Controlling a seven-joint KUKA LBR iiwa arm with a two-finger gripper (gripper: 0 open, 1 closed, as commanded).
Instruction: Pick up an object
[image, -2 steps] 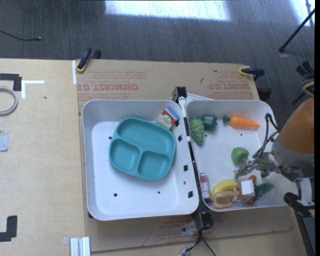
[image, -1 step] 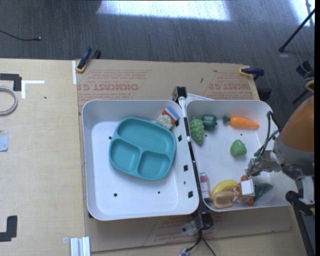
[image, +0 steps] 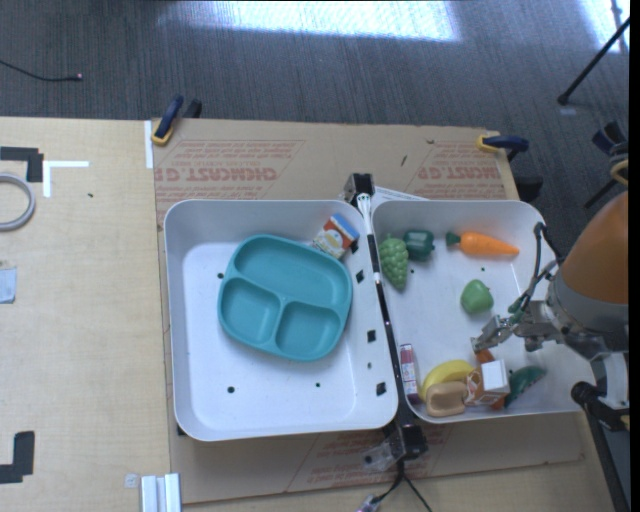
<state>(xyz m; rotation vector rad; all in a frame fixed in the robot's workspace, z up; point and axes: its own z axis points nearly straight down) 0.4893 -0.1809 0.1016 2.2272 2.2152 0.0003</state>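
Toys crowd the right bin (image: 440, 212): an orange carrot (image: 483, 244) with a green top near the far wall, a green bunch of grapes (image: 394, 260) against the divider beside a darker green piece (image: 418, 241), and a rounded light-green fruit (image: 476, 296) alone in the middle. At the near wall sit a yellow banana (image: 449, 375), a tan bread-like piece (image: 446, 398), a small white block (image: 493, 377) and a dark green item (image: 524, 379), all huddled together. The jaws (image: 497, 333) hang just above that near cluster, apart from the light-green fruit, with thin metallic fingers (image: 489, 331) slightly spread; nothing shows between them, though the blur makes it hard to tell for certain. In the left bin (image: 200, 380) a teal three-compartment plate (image: 285, 297) lies flat, with a small colourful packet (image: 335, 236) beside its far corner. Both bins rest on cardboard (image: 230, 165) on the counter (image: 75, 330).
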